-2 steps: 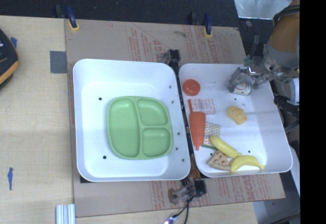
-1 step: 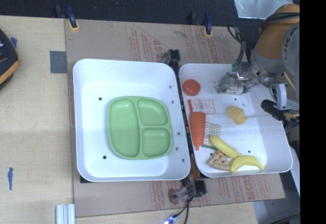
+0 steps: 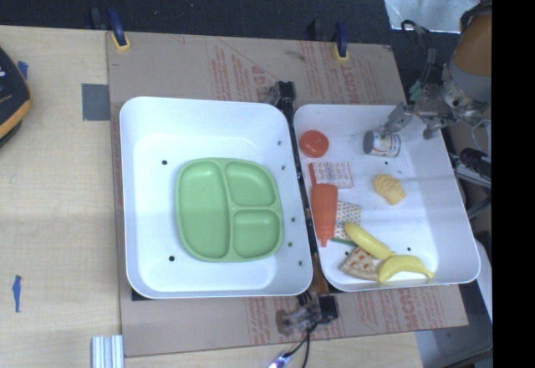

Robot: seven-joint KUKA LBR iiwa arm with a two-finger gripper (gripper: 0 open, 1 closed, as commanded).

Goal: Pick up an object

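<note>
The left bin (image 3: 142, 191) holds a green divided plate (image 3: 227, 209). The right bin (image 3: 447, 216) holds a carrot (image 3: 323, 212) at 9 o'clock, two bananas (image 3: 405, 269) at 6 o'clock, and the tool (image 3: 383, 144) at 12 o'clock; its opening cannot be determined.

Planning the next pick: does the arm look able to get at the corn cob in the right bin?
Probably yes. The corn cob lies apart from the other food, nothing over it, and the end effector hovers just beyond it in the same right bin.

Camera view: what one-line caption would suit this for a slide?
The arm's tool hovers at the right bin of toy food, near the tomato and corn; a green divided plate fills the left bin.
</note>
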